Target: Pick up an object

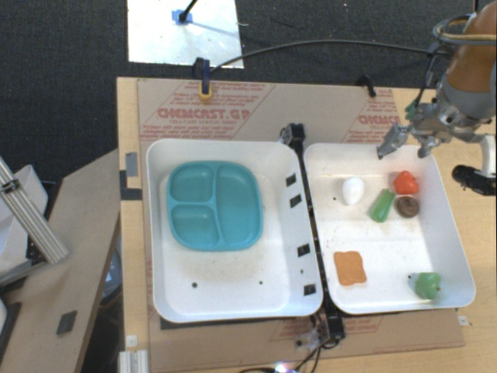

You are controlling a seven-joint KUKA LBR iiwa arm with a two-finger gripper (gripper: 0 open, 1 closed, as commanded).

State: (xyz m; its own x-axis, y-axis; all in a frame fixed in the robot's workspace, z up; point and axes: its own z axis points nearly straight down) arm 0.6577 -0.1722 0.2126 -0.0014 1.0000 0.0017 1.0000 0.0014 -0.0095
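My gripper hangs open over the far edge of the right bin, with nothing between its fingers. Below it in that bin lie a red piece, a brown round piece, a green oblong piece and a white egg-shaped piece. Nearer the front lie an orange square piece and a green rounded piece. The gripper stands apart from all of them, above and just behind the red piece.
The left bin holds a teal divided plate. A black hinge strip runs between the two bins. A cable arcs across the back of the bench toward the arm.
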